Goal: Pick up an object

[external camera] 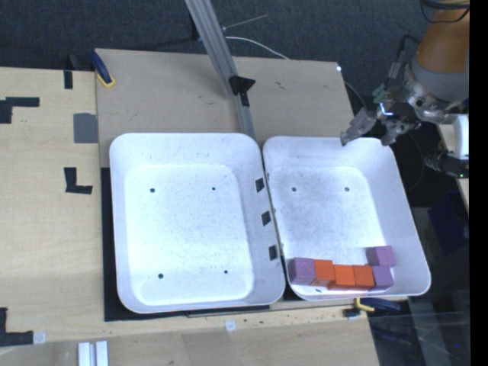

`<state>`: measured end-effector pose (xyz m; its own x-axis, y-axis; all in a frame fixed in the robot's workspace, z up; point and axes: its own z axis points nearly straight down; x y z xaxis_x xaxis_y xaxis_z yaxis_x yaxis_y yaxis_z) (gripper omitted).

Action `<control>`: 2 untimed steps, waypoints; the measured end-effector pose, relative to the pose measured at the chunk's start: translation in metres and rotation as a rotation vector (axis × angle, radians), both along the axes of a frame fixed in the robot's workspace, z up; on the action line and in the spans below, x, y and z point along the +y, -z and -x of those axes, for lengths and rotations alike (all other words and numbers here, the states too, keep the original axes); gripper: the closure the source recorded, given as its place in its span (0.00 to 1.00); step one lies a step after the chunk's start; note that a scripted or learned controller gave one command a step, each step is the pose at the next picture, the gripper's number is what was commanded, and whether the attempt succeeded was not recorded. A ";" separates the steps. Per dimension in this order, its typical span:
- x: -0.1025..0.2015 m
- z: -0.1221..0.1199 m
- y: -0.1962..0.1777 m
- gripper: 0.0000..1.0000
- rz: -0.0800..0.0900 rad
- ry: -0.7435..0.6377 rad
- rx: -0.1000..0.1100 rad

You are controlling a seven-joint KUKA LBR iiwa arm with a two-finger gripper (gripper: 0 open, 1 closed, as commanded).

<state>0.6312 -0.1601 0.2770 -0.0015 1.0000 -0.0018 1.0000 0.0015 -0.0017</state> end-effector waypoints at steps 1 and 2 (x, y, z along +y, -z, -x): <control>0.090 -0.041 0.008 0.00 -0.003 -0.007 -0.002; 0.146 -0.049 0.083 0.00 -0.003 -0.005 0.007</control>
